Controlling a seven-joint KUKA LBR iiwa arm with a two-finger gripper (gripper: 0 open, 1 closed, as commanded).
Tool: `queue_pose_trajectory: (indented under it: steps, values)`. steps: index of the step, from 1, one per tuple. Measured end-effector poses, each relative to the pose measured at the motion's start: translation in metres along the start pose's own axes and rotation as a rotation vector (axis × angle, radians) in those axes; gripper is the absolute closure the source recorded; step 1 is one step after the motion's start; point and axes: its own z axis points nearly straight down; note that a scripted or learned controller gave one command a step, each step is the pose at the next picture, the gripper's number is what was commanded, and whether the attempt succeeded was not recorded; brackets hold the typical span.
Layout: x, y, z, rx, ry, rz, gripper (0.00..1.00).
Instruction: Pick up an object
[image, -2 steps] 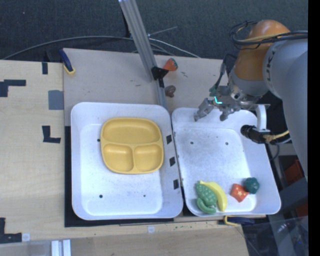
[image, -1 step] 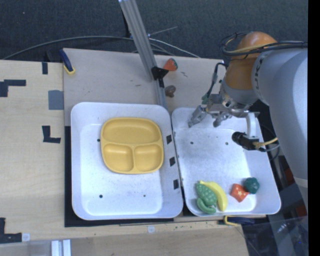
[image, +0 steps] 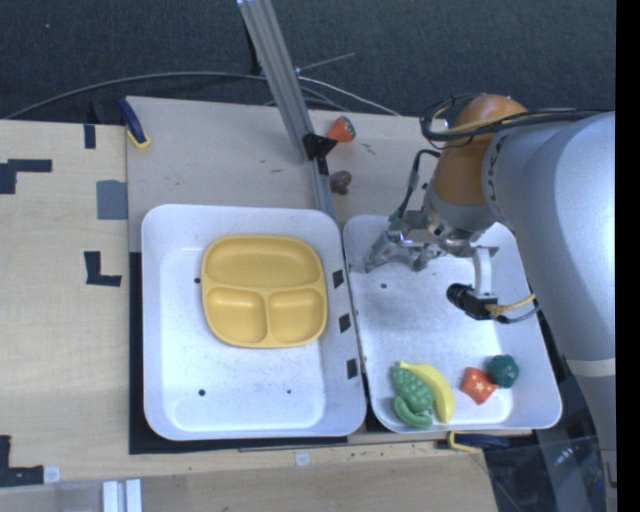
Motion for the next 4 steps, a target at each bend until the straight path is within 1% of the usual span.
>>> queue_pose_trajectory:
  steps: [1, 2, 3, 4]
  values:
    - [0.001, 0.001, -0.014, -0.004, 0.000, -0.002, 1.00]
    - [-0.008, 0.003, -0.062, -0.011, 0.000, 0.000, 1.00]
    - [-0.015, 0.008, -0.120, -0.012, 0.000, -0.001, 1.00]
    - [-0.014, 0.009, -0.165, -0.012, 0.001, 0.000, 1.00]
